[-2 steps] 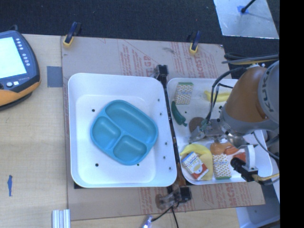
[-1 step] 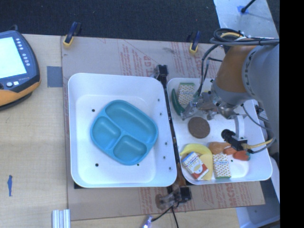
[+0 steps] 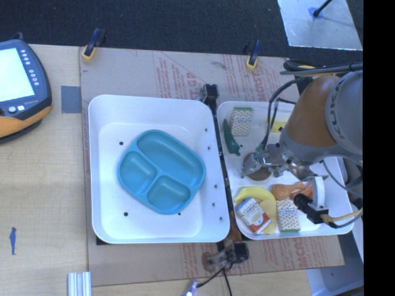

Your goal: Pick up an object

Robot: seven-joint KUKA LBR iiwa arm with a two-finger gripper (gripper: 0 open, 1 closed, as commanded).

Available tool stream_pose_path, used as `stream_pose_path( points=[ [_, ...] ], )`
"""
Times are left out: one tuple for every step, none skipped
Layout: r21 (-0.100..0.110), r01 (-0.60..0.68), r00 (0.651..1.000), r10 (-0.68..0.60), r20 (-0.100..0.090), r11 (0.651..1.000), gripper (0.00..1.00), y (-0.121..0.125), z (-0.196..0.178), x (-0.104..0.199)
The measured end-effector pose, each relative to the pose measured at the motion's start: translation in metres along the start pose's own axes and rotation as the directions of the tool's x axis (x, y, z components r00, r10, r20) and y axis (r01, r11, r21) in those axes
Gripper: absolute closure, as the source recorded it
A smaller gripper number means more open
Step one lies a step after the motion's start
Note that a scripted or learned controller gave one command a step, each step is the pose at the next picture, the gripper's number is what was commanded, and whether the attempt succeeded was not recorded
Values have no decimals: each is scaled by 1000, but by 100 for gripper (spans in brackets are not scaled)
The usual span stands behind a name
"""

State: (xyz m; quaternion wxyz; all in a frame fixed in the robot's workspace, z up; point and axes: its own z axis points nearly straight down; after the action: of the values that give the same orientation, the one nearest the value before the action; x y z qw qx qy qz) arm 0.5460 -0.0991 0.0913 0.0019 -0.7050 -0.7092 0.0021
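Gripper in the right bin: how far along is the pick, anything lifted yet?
Done: the grey arm with the orange band has reached over the right white bin. In hand: the gripper sits low among the clutter, near the dark green tool; I can't see anything between its fingers. Left: a confirmed grasp and lift. The blue divided plate lies in the left white bin.

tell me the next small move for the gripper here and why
Probably a short descent straight down, then a close. The gripper sits low in the right bin, over a bare patch between the green tool and the yellow banana, with nothing visibly between its fingers. If it meets only floor, shifting toward the banana seems sensible.
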Motion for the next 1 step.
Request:
stream_pose_path(
  points=[
    [-2,-2,1000,2,-1,1000,0,38,-1,3]
  ],
)
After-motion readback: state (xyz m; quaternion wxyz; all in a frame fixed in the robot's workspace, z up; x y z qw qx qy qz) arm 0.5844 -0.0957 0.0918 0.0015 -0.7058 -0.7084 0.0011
